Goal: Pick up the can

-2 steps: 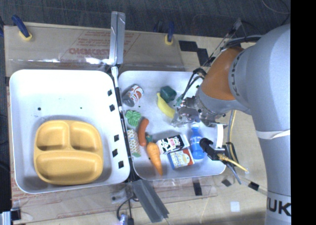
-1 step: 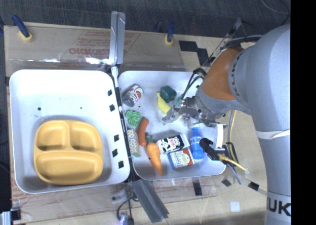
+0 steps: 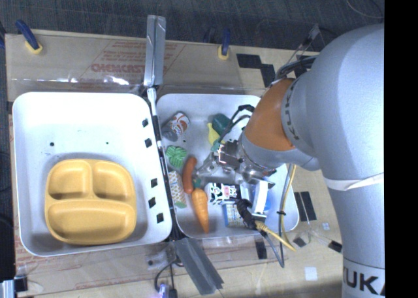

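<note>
Right bin (image 3: 196, 102): gripper (image 3: 219, 171) low, beside carrots (image 3: 198, 206).

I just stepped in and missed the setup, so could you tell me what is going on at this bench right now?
A grey KUKA arm with an orange band reaches in from the right over the right-hand bin. Its gripper is low among the clutter there, near two carrots and a black-and-white patterned carton. The can lies apart from it, toward the bin's far left corner, untouched. The left bin holds a yellow divided tray.
</note>
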{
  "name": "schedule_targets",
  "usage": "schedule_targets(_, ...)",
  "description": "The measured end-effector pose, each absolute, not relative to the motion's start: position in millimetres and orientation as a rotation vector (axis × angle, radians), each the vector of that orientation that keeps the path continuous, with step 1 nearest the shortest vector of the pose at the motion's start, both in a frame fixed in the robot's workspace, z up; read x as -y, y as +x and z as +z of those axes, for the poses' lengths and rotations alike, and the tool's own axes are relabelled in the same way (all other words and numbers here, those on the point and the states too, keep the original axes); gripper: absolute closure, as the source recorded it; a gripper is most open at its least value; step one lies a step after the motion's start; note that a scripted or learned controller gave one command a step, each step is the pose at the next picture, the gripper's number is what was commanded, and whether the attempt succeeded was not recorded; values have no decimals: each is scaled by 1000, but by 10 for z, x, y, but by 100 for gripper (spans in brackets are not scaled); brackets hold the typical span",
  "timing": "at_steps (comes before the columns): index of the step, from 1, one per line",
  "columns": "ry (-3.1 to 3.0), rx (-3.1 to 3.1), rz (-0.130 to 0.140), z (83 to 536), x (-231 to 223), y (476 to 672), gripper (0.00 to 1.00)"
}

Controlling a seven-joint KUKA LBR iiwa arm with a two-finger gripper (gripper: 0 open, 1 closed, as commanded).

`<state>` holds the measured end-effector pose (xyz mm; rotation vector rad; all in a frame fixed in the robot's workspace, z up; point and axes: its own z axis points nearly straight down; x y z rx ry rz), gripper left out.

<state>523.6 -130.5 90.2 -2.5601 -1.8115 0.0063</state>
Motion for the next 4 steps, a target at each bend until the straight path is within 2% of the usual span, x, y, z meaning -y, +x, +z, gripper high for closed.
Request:
schedule_targets(1,-2696,1592,-8,923,1867,5440,0)
schedule_targets(2,-2700,1599,4,910,1419,5063,0)
schedule_targets(3,-2839,1368,-19,954,1388,4823,0)
schedule_targets(4,-2939,1100,3,1186,1937,5623,0)
